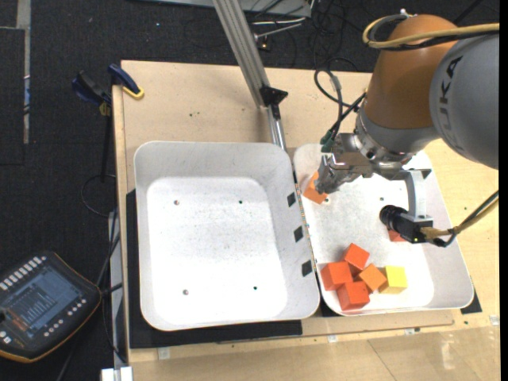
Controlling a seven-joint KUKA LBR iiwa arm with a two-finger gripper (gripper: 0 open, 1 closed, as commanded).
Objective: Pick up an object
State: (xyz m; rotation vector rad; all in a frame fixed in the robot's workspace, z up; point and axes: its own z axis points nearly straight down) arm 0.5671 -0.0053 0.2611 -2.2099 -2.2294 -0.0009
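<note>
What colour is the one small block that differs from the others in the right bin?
Yellow: the small cube-shaped block beside the orange blocks, seen in the camera view.

A: The pale wooden bench top (198,105) carries two shallow white plastic bins, left bin (151,213) and right bin (448,280), side by side.

B: And a blue-and-yellow clamp (119,78) grips the bench's far left corner.

Even, fairly bright light falls from overhead, so the two white bins (210,228) read pale and slightly washed out, with soft shadows along their inner walls. The worktop (198,94) is evenly lit, while the dark floor around it swallows detail. Focus is moderate, and the picture looks grainy throughout.
</note>
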